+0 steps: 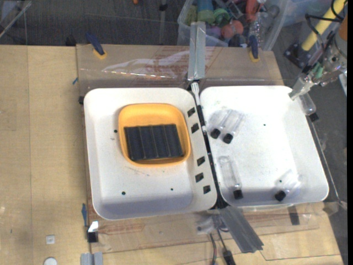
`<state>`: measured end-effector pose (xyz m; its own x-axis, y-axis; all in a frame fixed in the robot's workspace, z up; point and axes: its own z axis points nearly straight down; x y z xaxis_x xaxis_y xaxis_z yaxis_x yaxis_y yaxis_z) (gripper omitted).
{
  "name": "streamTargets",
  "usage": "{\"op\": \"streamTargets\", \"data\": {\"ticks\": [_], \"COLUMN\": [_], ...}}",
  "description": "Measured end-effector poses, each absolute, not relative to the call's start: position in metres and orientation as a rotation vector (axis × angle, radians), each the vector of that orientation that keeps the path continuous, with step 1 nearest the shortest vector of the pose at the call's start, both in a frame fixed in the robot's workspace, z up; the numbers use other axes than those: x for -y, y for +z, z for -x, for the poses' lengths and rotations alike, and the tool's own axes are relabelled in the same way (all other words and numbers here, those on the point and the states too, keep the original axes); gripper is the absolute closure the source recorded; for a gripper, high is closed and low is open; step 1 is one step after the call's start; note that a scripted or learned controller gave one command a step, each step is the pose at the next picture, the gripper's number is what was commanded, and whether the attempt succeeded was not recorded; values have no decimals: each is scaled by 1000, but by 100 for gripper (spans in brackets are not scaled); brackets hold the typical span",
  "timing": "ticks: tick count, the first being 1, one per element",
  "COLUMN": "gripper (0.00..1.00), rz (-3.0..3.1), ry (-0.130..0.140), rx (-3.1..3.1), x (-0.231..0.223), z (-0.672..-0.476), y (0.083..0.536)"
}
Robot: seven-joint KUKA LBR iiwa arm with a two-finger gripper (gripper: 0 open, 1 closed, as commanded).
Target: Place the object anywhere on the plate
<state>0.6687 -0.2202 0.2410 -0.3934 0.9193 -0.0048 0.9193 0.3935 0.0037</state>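
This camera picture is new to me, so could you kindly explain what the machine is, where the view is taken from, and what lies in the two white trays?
One camera fixed above the bench looks down at a slant. The machine is a robot arm reaching in from the right; its gripper hangs over the far right corner of the right bin, and I cannot tell whether it holds anything. The left bin carries an orange plate with a dark ribbed block lying on it. The right bin holds several clear tubes with black caps: two near its left side, one lower down, and one near the front right corner.
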Motion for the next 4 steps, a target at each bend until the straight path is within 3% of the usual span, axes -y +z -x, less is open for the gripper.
{"op": "streamTargets", "data": {"ticks": [1, 3, 4], "gripper": [100, 100, 100], "rz": [-1452, -653, -160], "ry": [1, 0, -1], "rx": [-2777, -3062, -3127], "x": [220, 222, 221], "z": [-669, -659, -660], "y": [291, 437, 437]}}
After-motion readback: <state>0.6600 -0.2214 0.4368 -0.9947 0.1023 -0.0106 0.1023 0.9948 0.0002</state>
